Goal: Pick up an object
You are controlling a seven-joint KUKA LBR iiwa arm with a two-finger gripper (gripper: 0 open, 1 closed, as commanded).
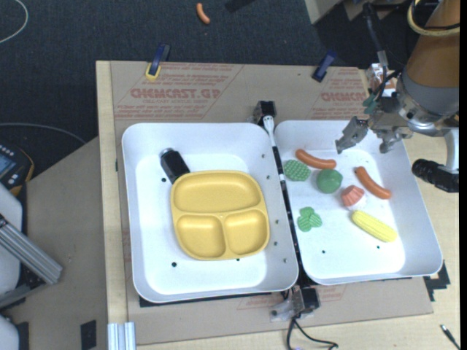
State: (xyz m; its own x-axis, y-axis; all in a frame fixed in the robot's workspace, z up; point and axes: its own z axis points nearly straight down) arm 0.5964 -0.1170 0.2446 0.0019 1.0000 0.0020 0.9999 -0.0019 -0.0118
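The gripper [370, 132] hangs over the far end of the right bin [416, 257], its two fingers spread apart with nothing between them. No pick has been made: every candidate lies loose on the bin floor, so the reach down, the close and the lift all remain.

Nearest the fingers is a sausage [315, 159], just below the left finger, with a green ball [329, 181] beside it and a flat green piece [295, 170] to its left. A second sausage [373, 182] lies under the right finger's side, touching or nearly touching a pink piece [352, 196]. Nearer the camera sit a corn cob [374, 226] and a small green piece [309, 219].

Room looks fair. The objects cluster in the bin's middle, away from its walls, though the first sausage and the ball sit close enough that a descent on one may nudge the other. The corn cob has the most open floor around it. The left bin [139, 217] carries a yellow tray [219, 214] and a black block [174, 165], well apart from the arm.
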